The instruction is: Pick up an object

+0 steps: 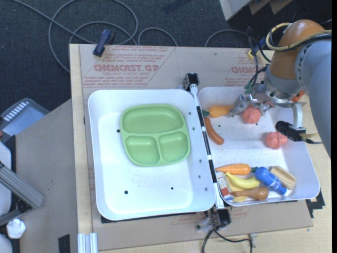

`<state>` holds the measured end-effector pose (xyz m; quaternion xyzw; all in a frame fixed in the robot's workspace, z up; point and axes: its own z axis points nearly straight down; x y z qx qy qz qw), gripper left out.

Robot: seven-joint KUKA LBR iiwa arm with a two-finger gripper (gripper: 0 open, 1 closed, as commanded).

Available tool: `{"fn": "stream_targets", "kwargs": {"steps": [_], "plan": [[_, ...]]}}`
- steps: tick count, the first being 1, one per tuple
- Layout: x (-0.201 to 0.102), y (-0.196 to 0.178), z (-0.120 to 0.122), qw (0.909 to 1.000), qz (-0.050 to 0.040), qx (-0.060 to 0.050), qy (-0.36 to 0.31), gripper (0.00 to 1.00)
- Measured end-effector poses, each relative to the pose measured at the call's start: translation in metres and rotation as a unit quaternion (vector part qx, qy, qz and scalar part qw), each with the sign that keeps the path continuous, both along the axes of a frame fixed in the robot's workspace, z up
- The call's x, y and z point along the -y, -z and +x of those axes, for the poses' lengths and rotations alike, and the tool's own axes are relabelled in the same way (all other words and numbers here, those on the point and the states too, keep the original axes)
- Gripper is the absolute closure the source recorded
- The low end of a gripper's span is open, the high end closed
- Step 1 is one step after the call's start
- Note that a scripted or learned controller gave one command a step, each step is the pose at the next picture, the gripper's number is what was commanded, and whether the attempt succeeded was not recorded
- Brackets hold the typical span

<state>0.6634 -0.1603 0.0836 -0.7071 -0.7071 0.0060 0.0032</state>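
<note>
Two shallow white bins are seen side by side on the bench. All positions below are referred to the pink ball (252, 116).

Left bin (105, 183): one item is recorded, a green divided plate (155, 134) with three compartments. It lies flat, well to the view's left of the pink ball, and nothing is seen in its compartments.

Right bin (310, 178): the pink ball lies in the far part of this bin. The gripper (251, 105) is seen directly over it, close to or touching its top. Whether the gripper is clenched or released cannot be told, and a grasp on the ball is not confirmed.

- A small orange vegetable (219, 110) is noted just to the view's left of the ball.
- A reddish sausage (213, 131) lies left of and slightly nearer than the ball, close to the wall shared by the bins.
- A second pink lump (275, 139) lies near the ball, to the view's right and nearer, apart from it.

A cluster is found at the near end of the bin, well apart from the ball:

- a carrot (235, 168)
- a banana (243, 182)
- a blue bottle (269, 179)
- a bread roll (285, 176)
- a brown piece (253, 195)

These items are packed together and touching.
</note>
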Motion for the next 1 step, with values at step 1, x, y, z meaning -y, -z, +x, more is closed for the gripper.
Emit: {"fn": "stream_targets", "kwargs": {"steps": [1], "plan": [[-0.0032, -0.0118, 0.0035, 1.0000, 0.0008, 0.007, -0.001, 1.00]]}}
